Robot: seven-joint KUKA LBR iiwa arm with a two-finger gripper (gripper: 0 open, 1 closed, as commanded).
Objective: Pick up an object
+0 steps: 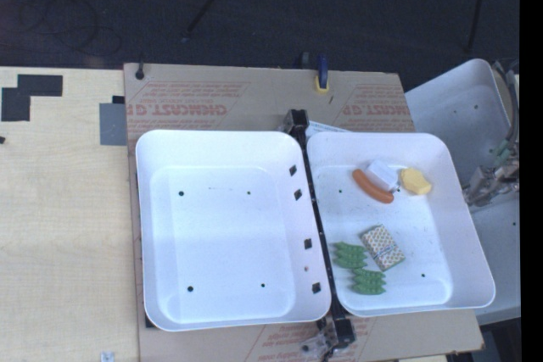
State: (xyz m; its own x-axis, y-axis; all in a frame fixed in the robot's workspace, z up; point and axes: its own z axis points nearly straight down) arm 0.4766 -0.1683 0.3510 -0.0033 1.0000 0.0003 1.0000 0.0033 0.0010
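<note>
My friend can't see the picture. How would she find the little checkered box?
Look in the right-hand white bin, at its lower middle. The checkered box lies tilted there, beside the green pea pods. It is the only flat, square-cornered thing with a pattern; the sausage and yellow piece lie farther up.

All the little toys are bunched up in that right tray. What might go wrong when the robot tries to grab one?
The orange sausage lies against a small white piece and close to the yellow item, so a grab there might catch two things or push one aside. The patterned box rests touching the green pea pods, which look flat and may slip away. Both groups lie fairly near the right bin's walls, which could crowd the approach.
</note>
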